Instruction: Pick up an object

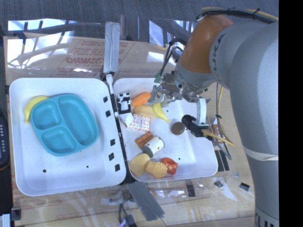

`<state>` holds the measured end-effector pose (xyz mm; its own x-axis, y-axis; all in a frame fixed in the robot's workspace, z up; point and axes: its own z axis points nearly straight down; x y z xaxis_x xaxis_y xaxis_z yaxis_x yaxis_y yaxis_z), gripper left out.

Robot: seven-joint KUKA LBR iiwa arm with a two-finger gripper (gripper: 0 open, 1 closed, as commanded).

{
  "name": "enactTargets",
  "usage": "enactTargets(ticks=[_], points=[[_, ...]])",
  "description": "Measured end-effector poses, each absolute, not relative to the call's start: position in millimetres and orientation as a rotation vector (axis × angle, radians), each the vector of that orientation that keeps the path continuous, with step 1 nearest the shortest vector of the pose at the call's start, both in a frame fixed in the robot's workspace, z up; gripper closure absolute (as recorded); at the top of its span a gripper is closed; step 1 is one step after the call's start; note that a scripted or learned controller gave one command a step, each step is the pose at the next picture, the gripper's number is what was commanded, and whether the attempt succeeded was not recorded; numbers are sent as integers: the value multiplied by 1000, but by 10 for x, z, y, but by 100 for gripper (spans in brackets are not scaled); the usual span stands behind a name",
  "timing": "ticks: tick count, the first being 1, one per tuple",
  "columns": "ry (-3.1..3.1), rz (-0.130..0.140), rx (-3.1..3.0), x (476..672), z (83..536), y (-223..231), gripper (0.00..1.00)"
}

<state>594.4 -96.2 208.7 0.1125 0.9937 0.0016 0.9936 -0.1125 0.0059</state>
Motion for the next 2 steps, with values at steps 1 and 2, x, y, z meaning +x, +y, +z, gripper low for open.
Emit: enactTargets(ticks=[1,2], points=[[2194,5,2240,6315,3287,-1467,100],[1977,-8,2448,6466,2821,-1627,100]])
